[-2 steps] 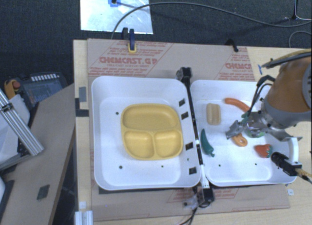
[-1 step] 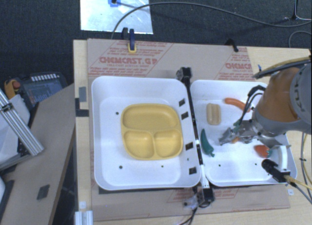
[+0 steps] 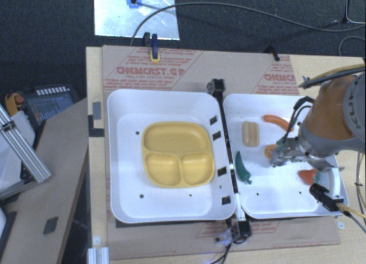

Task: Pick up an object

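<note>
In the right bin (image 3: pixel 260 200): gripper (image 3: pixel 278 157) low beside an orange piece (image 3: pixel 269 151), grip state unclear to me. I'd centre over it before closing.

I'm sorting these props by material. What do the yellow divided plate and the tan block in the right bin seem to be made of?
The yellow divided plate looks like moulded plastic: even colour, rounded compartment walls, a soft sheen. The tan block looks like unfinished wood or possibly foam: matt, pale, flat-sided; the view is too coarse to settle which.
</note>
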You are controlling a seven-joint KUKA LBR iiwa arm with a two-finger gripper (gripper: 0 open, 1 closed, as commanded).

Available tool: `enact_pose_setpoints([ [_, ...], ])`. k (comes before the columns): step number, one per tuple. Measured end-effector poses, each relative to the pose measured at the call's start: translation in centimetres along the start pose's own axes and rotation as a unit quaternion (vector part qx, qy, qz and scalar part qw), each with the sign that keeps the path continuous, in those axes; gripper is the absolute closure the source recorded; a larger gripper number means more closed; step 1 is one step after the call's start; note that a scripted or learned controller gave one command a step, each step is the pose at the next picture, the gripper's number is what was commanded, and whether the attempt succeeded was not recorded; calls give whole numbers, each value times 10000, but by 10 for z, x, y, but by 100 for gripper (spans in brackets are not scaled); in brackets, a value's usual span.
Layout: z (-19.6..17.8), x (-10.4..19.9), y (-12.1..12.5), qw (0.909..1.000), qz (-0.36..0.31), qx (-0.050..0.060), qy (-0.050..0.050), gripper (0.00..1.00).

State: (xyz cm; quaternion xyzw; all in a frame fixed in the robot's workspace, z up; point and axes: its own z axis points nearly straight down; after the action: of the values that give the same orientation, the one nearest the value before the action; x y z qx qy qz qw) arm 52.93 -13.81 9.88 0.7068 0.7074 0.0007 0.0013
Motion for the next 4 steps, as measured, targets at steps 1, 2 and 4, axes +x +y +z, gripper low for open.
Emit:
enact_pose_setpoints([
  [1, -46, 4, 8, 10000, -17, -16, -2, 100],
  [2, -105, -5, 8, 10000, -11, -23, -7, 100],
  [4, -161, 52, 10, 10000, -48, 3, 13, 100],
])
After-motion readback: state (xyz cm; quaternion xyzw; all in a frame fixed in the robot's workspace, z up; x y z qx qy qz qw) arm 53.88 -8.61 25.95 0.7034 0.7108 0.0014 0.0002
